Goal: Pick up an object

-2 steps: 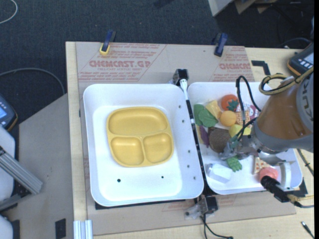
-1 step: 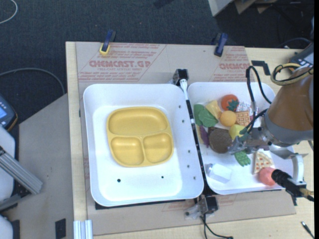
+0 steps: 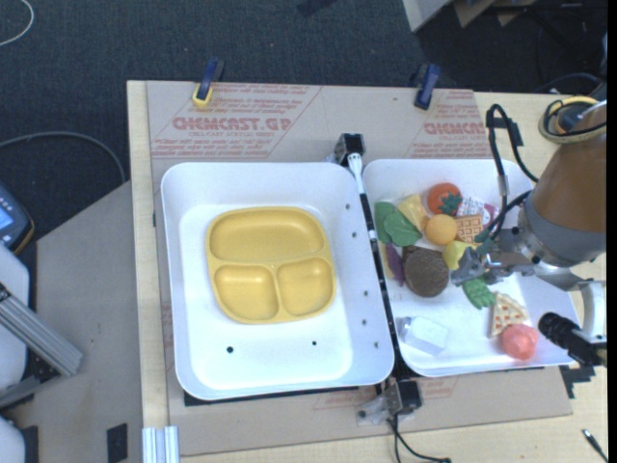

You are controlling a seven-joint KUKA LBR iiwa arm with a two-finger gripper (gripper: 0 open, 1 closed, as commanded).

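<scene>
The right bin [image 3: 439,357] holds toy food: a tomato [image 3: 443,197], an orange ball [image 3: 441,230], a green leaf [image 3: 394,225], a brown burger patty [image 3: 425,272], a waffle piece [image 3: 469,228], a pizza slice [image 3: 506,313], a pink ball [image 3: 519,341] and a clear packet [image 3: 424,334]. My gripper [image 3: 477,266] reaches in from the right and sits low among the pile, just right of the patty and below the orange ball. A green piece [image 3: 478,292] lies right under it.
The left bin [image 3: 193,355] holds a yellow three-compartment plate [image 3: 270,262]. A clamp and black divider [image 3: 352,150] run between the bins. The arm's orange-banded body [image 3: 569,191] hangs over the right bin's right side. Cables [image 3: 501,133] loop at the back right.
</scene>
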